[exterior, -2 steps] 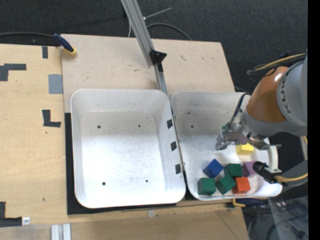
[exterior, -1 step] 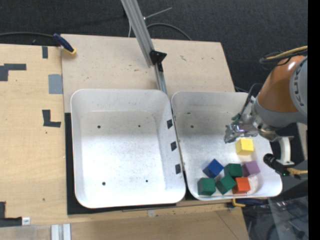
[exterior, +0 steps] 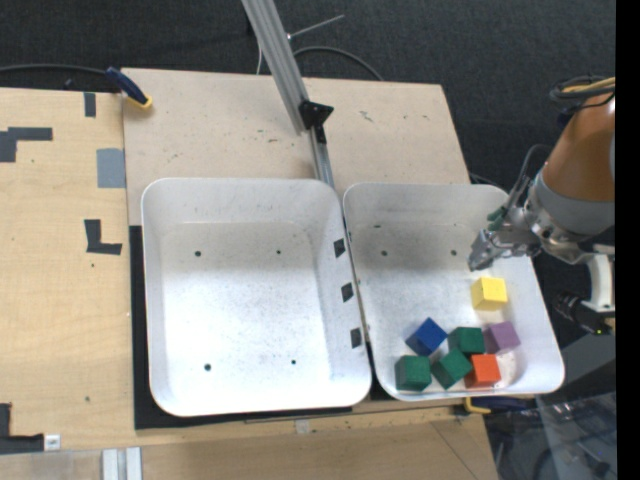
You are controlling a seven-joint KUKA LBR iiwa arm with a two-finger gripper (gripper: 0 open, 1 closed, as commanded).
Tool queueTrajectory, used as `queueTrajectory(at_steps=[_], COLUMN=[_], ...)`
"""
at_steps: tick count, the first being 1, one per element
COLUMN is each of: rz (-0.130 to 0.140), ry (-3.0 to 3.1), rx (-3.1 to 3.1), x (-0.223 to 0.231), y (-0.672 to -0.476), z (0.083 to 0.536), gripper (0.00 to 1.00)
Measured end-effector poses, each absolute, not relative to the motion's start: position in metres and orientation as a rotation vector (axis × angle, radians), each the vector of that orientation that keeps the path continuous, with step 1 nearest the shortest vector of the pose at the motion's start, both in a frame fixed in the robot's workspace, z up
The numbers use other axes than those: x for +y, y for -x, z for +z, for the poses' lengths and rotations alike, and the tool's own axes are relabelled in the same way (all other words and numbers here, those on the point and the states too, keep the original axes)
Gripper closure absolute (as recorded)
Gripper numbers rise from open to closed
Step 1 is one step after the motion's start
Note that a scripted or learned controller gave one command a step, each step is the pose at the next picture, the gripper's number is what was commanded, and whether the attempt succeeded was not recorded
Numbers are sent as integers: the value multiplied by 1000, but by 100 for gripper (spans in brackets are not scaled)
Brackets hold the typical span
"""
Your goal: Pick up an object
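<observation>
Several small blocks lie in the near right part of the right bin (exterior: 400,218): a yellow block (exterior: 490,292), a blue block (exterior: 428,335), a purple block (exterior: 503,336), an orange block (exterior: 484,369) and three green blocks (exterior: 452,365). My gripper (exterior: 483,253) hangs over the right bin's right side, just above and left of the yellow block. Nothing shows between its fingers. The arm's orange band (exterior: 590,153) rises at the right edge.
The left bin (exterior: 240,298) sits beside the right one, with a divider between them. A metal pole (exterior: 280,53) slants in from the top to the bins' far edge. A blue and yellow clamp (exterior: 130,86) lies on the bench's far left.
</observation>
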State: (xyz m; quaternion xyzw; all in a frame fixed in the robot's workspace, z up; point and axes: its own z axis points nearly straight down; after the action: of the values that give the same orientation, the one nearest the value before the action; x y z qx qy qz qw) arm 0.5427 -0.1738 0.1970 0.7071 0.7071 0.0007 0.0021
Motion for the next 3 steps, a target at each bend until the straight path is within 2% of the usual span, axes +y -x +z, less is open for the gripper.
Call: queueTrajectory(at_steps=[1,2,3], rz=[1,2,2], ry=[-2219,-2215,-2213], rx=[2222,2230,2231], x=[-174,-114,-55], y=[-543,-541,-549], z=[218,228,236], gripper=[100,100,100])
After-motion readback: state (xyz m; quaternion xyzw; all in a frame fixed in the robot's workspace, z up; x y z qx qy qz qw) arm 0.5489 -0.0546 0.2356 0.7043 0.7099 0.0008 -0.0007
